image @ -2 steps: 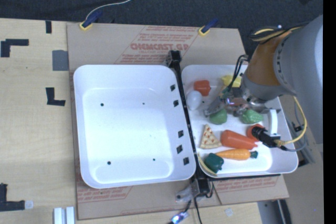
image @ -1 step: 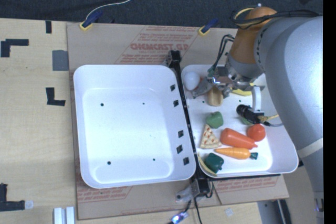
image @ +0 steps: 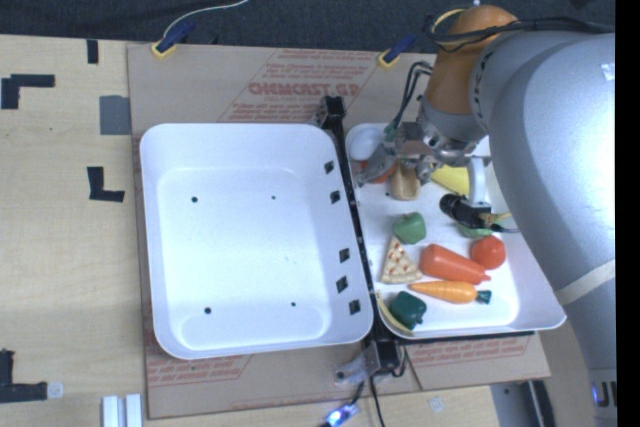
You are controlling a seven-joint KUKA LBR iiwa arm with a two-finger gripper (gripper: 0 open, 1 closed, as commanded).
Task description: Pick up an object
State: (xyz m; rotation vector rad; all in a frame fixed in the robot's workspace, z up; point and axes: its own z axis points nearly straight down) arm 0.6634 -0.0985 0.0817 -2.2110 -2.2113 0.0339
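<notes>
Camera view looks down on a worktop point(image: 60, 215) with two white bins side by side — the left bin point(image: 240, 235) and the right bin point(image: 520, 310), which carries toy food. The grey arm point(image: 560, 145) reaches in from the right, its claw point(image: 405, 160) low over the far end of the right bin, just above a small tan object point(image: 404, 183); whether the claw is open or closed cannot be told. Nearer lie a green piece point(image: 410, 227), a pizza slice point(image: 398, 263), a red pepper point(image: 452, 263), a tomato point(image: 488, 251) and a carrot point(image: 445, 292).
</notes>
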